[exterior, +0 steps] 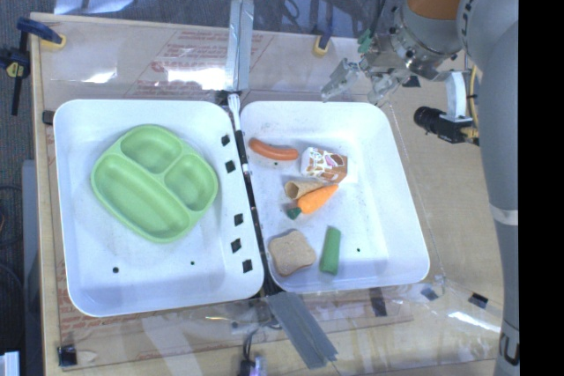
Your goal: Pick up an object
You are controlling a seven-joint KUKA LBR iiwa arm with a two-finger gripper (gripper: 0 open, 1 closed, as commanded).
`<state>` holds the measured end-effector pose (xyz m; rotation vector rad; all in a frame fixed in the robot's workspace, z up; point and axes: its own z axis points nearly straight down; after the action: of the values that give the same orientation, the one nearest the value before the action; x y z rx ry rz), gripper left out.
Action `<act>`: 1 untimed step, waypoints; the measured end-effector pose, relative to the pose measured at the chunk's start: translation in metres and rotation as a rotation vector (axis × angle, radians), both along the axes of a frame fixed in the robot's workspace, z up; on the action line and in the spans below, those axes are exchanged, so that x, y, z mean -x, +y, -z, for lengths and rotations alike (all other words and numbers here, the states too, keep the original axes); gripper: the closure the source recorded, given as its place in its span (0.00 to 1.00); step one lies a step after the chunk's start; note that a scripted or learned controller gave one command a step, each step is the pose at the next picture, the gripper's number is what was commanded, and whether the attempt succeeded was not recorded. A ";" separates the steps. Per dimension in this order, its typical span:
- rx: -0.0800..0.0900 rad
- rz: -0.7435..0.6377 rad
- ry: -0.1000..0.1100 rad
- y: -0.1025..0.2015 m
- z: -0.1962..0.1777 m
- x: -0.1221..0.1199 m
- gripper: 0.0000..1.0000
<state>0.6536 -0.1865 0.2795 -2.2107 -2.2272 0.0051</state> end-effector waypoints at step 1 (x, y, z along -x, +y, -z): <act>-0.001 -0.072 0.001 -0.024 0.138 0.044 0.00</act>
<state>0.6093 -0.2101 0.1412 -2.1278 -2.3050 0.0060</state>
